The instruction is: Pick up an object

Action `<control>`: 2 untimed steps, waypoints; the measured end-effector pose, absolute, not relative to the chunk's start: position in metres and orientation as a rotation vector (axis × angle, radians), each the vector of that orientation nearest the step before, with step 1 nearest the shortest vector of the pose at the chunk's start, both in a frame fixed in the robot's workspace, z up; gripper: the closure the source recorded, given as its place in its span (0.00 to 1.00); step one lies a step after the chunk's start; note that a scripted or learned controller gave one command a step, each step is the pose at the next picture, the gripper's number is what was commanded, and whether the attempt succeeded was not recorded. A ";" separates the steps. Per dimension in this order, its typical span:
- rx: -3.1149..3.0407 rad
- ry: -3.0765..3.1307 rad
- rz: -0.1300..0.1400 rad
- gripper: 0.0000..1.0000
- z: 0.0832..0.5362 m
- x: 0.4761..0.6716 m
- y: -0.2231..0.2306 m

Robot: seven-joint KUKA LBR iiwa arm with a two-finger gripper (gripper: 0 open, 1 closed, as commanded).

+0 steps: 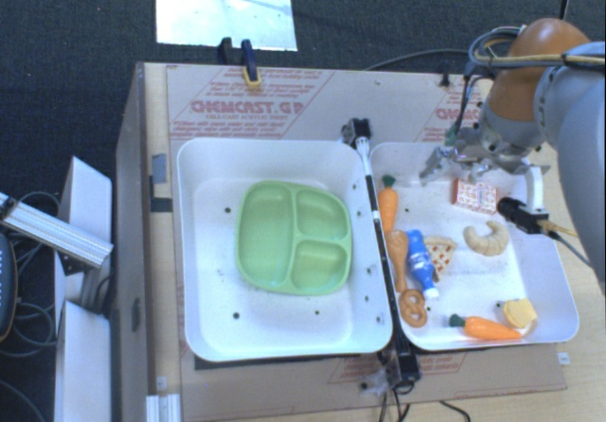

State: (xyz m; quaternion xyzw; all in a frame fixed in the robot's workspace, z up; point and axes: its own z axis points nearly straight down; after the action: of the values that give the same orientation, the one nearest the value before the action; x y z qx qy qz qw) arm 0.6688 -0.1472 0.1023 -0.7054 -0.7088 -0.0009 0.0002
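The gripper (461, 163) is seen low over the right bin (559, 302), near a wafer (474, 195); the finger state cannot be told.

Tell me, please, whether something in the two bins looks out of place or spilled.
Nothing looks spilled or damaged. The green divided plate lies flat in the left bin. In the right bin the toy foods lie loosely scattered, and one carrot rests against the divider between the bins. The gripper hovers at the far end.

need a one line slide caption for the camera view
Grey arm's gripper hovers at the right white bin's far edge above toy food; a green divided plate sits in the left white bin.
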 end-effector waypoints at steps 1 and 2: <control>-2.218 -2.234 -0.005 1.00 0.115 0.670 -0.149; -2.223 -2.227 -0.002 1.00 0.168 0.647 -0.195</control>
State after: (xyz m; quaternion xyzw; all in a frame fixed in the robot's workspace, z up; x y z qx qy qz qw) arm 0.6473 -0.1953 0.1684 -0.7064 -0.7079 -0.0007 -0.0025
